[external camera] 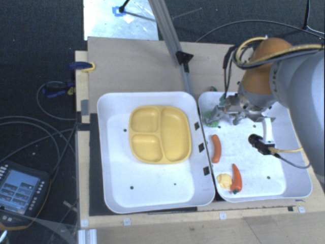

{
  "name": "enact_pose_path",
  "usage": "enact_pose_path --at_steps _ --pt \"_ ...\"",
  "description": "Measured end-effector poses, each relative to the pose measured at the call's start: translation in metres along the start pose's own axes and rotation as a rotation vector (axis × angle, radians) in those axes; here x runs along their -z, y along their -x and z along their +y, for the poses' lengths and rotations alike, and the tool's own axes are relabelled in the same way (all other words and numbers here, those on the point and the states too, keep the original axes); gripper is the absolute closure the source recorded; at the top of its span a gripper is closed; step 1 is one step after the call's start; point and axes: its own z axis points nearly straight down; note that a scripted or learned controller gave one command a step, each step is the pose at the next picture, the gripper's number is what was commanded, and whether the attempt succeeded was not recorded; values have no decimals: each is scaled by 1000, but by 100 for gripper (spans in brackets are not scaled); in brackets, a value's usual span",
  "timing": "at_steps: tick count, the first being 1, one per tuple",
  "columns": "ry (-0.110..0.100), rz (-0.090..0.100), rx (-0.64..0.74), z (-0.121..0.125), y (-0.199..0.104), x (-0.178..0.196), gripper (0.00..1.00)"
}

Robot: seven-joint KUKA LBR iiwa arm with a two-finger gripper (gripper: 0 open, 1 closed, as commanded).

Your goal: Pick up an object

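In the right bin [284, 187] lie several small things. A green object [210, 119] rests at the bin's upper left, with my gripper [225, 114] low over the bin just to its right and touching or nearly touching it. An orange-red sausage [216, 149] lies lengthwise near the bin's left wall. Toward the front are a small carrot [236, 178] and a pale yellow piece [223, 179], side by side. The arm's wrist hides whatever is under it in the upper middle of the bin.
The left bin [117, 187] holds a yellow divided plate [160, 134]. A grey pole [167, 29] slants across the back of the bench. Cables and a black fitting [259, 144] hang off the wrist over the right bin. A pendant [18, 187] lies on the floor at left.
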Motion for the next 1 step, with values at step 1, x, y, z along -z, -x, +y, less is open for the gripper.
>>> enact_pose_path --at_steps 1 --pt "6 -2 0 2 1 15 100"
